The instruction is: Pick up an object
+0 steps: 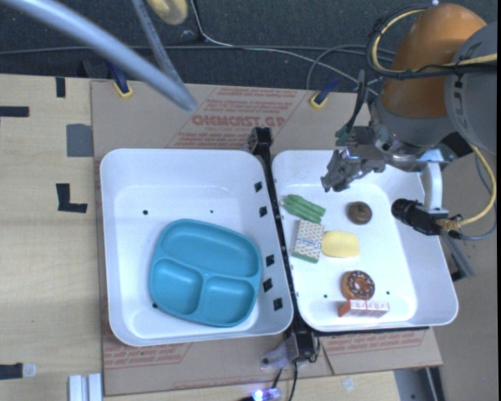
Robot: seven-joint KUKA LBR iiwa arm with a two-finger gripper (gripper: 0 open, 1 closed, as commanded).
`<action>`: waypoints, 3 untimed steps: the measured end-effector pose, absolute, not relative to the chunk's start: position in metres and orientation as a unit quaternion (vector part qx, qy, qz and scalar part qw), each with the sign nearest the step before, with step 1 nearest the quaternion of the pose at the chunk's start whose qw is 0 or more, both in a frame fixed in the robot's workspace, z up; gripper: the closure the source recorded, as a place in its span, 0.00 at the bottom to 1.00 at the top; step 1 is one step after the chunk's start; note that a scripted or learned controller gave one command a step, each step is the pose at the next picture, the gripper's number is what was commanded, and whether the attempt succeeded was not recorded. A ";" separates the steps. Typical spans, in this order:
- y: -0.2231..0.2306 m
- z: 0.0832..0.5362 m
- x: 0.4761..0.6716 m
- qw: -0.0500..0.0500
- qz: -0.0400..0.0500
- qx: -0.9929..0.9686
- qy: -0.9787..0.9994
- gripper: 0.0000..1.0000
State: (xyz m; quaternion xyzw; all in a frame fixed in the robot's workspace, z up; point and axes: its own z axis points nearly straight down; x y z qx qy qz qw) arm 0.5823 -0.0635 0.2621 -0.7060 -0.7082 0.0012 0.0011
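Observation:
The right bin (417,261) holds several small objects: a green pod-like piece (303,207), a speckled pale block (309,241), a yellow lump (340,243), a small brown round piece (360,213), a chocolate doughnut (358,285) and a red and white bar (366,307). My gripper (341,174) hangs over the bin's back left part, above and behind the green piece and left of the brown piece. Nothing shows between its dark fingers.
The left bin (125,224) holds a blue three-compartment tray (204,272). A black divider (271,215) runs between the bins. The arm's orange band (430,53) and cables fill the upper right. A grey pole (92,36) crosses the upper left.

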 end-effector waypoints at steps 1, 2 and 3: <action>-0.011 0.261 0.568 0.000 0.001 -0.706 -0.708 1.00; 0.033 0.254 0.551 0.001 0.001 -0.705 -0.709 1.00; 0.083 0.244 0.535 0.001 0.001 -0.705 -0.709 1.00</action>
